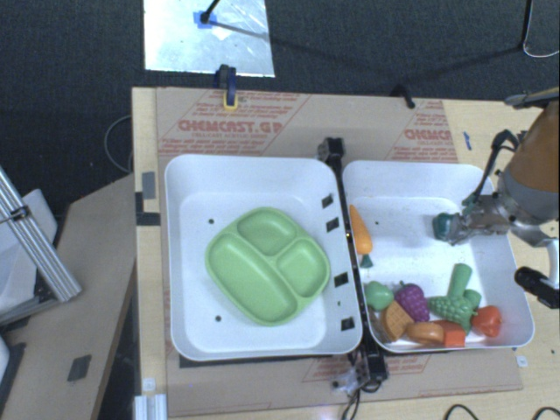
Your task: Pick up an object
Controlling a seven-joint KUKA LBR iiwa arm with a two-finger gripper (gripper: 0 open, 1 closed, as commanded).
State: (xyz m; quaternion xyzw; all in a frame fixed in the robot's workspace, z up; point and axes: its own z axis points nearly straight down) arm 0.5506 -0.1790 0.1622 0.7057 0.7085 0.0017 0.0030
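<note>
Right now the gripper (448, 227) hangs over the right bin (411, 191), near its right wall, on bare white floor. Can't tell from this angle how the tool is set, too small and dark, and nothing visible in it.

Toys sit well apart from it, piled along the bin's near edge: green round piece (378, 295), purple grapes (412, 302), waffle-ish tan bit (396, 319), orange chunk (426, 330), knobbly green piece (452, 307) w/ a green stalk-like thing (460, 278) upright behind it, and a red-orange tomato-like toy (486, 319) at the right end. An orange carrot (360, 229) lies alone against the left wall, by the divider. Left bin (192, 191) carries only a green divided plate (268, 265).

Judgement: step in hand looks like approach, no pick made yet. To do it well:
- choose a loner, not the heap. The carrot is prob the cleanest target, but it's tight to the wall, so one side has little room.
- otherwise the green stalk, nearest the tool and standing proud of the pile.
- come straight down, centred over the piece, across its narrow width.
- close only once low enough; lift slow and check something actually came up.

Risk: neighbours in the pile touch each other, so a grab there could nudge or snag two.
</note>
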